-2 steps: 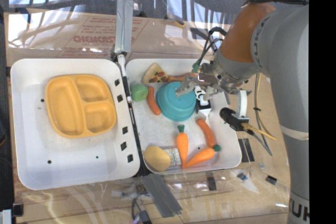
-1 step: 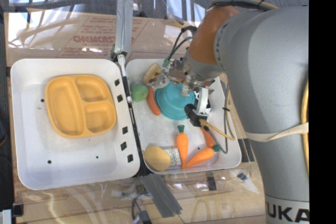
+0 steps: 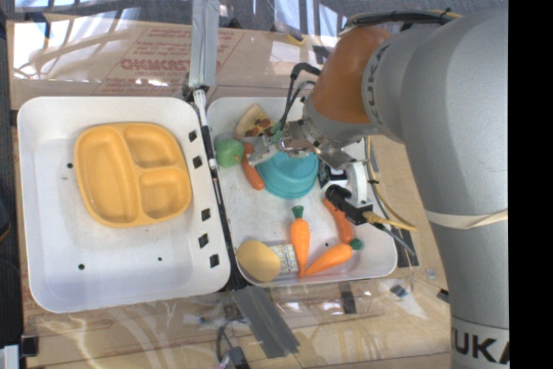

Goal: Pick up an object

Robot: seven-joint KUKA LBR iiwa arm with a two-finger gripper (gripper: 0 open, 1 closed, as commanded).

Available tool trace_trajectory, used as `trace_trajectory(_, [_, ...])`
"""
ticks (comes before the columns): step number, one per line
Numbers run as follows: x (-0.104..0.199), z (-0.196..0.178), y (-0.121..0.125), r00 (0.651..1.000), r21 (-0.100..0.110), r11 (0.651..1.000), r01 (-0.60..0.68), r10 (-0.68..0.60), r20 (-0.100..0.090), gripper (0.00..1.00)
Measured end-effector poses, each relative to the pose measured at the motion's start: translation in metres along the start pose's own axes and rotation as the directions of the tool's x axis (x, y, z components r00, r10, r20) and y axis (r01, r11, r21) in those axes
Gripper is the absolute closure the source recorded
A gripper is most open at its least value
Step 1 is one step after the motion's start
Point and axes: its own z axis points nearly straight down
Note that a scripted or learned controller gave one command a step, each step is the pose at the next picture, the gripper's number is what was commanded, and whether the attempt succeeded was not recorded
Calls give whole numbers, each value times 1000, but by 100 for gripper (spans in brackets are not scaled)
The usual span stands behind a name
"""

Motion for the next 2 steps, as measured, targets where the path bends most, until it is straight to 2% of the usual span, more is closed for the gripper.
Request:
trace_trajectory(1, [-19, 4, 61, 984, 35, 983, -180, 181, -10, 0])
trace_trajectory(2, [-69, 4, 57, 975, 48, 975, -218, 219, -26, 0])
